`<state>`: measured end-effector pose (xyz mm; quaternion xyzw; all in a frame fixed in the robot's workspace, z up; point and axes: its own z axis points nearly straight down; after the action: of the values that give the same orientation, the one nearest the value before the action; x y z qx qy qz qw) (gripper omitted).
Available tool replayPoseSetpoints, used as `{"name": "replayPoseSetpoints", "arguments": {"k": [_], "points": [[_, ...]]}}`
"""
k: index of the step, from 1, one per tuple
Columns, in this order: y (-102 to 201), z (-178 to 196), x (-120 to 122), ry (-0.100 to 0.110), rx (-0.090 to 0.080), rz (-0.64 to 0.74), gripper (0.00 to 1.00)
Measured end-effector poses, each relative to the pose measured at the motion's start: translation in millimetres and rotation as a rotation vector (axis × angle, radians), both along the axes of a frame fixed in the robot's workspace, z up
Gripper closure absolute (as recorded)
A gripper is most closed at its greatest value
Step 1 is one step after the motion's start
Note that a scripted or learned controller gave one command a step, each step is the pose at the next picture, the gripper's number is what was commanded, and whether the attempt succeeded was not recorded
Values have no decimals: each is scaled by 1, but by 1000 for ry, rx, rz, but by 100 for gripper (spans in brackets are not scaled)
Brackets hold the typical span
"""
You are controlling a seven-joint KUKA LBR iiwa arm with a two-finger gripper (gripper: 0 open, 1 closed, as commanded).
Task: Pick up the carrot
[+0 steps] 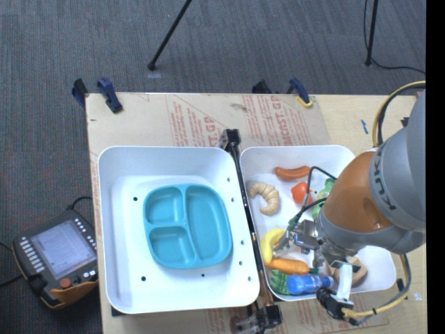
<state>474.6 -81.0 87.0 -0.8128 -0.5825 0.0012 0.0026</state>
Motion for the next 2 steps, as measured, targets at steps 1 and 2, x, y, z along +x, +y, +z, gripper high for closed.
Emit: {"name": "replayPoseSetpoints", "arguments": {"k": [1,2], "points": [[-8,54,1,-2,-1,-21,0],[-23,0,33,-1,-1,59,0]]}}
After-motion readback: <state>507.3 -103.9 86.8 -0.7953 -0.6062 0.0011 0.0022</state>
